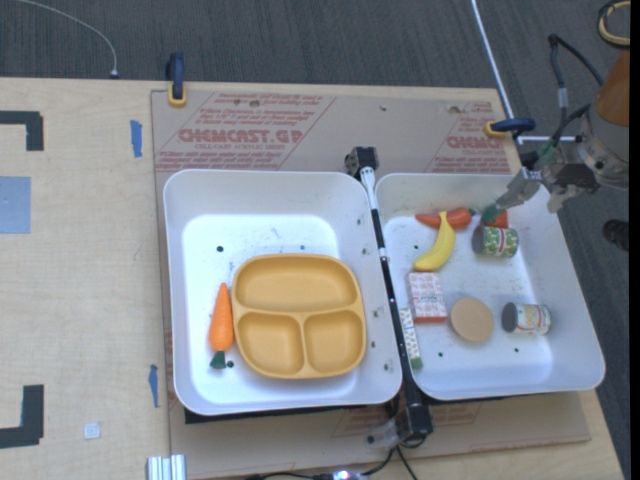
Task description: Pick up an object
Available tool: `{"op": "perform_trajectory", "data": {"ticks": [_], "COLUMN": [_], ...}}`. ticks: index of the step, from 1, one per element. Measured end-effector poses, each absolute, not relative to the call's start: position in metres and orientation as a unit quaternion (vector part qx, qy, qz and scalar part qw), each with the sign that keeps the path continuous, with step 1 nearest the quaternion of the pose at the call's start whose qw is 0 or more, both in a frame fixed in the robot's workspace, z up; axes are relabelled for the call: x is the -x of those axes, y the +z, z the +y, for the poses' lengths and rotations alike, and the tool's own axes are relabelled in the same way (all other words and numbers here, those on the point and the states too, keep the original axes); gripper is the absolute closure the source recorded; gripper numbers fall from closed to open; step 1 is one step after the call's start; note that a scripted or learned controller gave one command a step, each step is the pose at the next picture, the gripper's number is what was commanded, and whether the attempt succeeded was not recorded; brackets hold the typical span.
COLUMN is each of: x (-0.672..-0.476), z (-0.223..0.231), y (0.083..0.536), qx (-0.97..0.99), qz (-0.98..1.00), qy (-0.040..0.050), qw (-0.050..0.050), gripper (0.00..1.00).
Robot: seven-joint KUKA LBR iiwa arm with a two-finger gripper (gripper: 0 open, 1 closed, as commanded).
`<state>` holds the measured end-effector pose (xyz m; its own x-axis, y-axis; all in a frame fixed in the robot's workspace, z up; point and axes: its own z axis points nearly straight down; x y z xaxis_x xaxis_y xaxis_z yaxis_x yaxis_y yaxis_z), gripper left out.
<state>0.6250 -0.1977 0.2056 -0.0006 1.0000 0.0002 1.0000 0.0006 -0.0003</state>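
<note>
Strawberry (495,218) sits near the right bin's (575,358) back edge; my gripper (512,196) hovers there, grip state unclear.

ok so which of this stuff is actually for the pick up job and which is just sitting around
For the job (loose things to pick):
- gripper
- banana
- chilli
- green can
- lying can
- round disc
- small box
- carrot

Just lying about:
- yellow tray
- white bins
- clamps
</note>
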Motion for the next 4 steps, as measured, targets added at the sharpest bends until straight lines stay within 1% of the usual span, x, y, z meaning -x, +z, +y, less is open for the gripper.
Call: {"op": "perform_trajectory", "data": {"ticks": [1,2,3,4], "x": [-0.609,-0.552,-0.506,-0.508], "z": [-0.209,-0.167,-0.148,-0.152], "y": [0.098,0.090,0.090,0.101], "qx": [0.706,0.707,0.707,0.708], "qz": [-0.708,-0.707,-0.707,-0.706], "qy": [-0.0021,-0.0025,-0.0036,-0.0029], "qw": [-0.001,-0.006,-0.008,-0.015], "gripper": [0.00,0.00,0.00,1.00]}}
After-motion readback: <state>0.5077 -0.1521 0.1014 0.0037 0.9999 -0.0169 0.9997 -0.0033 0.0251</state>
